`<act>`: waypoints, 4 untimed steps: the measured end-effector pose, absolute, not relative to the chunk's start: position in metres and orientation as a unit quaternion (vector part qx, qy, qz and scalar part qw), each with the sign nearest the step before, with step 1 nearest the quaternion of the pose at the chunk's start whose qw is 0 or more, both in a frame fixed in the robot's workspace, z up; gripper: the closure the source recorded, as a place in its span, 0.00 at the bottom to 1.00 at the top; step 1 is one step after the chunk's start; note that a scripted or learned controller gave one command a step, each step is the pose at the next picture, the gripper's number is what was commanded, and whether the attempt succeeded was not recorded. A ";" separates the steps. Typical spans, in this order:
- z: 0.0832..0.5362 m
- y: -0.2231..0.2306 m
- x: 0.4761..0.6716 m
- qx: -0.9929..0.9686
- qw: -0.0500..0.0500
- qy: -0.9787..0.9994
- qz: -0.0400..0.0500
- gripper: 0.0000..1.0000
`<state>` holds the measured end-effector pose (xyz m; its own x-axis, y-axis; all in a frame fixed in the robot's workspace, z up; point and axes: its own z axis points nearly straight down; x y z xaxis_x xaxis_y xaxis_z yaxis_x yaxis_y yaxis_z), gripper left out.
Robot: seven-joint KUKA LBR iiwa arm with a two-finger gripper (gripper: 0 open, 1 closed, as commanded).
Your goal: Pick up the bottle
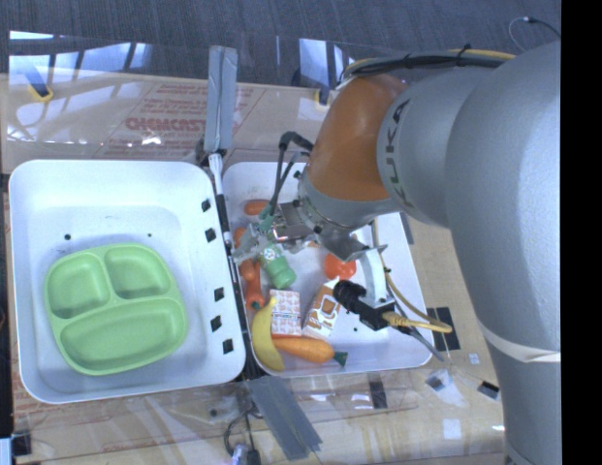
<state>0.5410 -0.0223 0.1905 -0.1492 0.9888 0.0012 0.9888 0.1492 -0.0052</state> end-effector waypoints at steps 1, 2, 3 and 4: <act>0.158 -0.109 0.515 -0.502 0.001 -0.865 0.001 0.00; 0.091 -0.101 0.563 -0.549 0.000 -0.836 0.001 0.00; 0.101 -0.100 0.563 -0.547 0.001 -0.837 0.001 1.00; 0.243 -0.014 0.597 -0.534 0.000 -0.845 0.000 1.00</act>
